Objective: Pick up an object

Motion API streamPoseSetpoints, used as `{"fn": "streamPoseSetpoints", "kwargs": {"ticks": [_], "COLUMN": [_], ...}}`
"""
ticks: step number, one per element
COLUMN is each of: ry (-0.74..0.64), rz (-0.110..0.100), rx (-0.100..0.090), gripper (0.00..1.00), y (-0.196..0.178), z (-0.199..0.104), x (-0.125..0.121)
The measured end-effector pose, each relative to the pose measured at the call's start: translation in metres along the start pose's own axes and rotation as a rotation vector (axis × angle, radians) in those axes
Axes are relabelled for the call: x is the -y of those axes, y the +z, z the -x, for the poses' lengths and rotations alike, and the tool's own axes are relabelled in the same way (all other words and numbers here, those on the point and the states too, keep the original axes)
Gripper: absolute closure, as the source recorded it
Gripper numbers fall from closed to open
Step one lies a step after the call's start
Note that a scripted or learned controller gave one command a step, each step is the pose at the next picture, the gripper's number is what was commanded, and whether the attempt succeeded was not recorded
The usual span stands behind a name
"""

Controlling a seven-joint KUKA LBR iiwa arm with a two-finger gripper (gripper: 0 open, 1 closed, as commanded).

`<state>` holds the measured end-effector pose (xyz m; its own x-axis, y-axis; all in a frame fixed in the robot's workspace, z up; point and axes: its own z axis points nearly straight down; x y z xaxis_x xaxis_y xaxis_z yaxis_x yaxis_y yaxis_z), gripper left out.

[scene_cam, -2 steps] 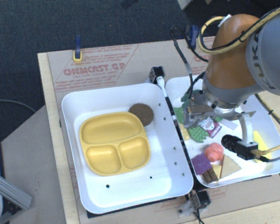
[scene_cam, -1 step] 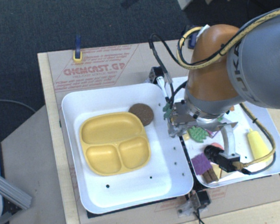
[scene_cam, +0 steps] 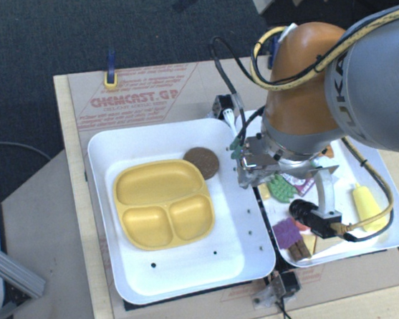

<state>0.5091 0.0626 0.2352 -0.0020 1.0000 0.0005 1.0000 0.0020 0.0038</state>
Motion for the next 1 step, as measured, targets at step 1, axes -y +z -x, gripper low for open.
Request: {"fn": "streamPoseSetpoints", "kwargs": {"ticks": [1], "ry": [0.002], "rz": [-0.002], "rx": [0.000], "gripper": [1.00], "y": [0.0014], "z": [-0.0015], "x": [-0.0032]}}
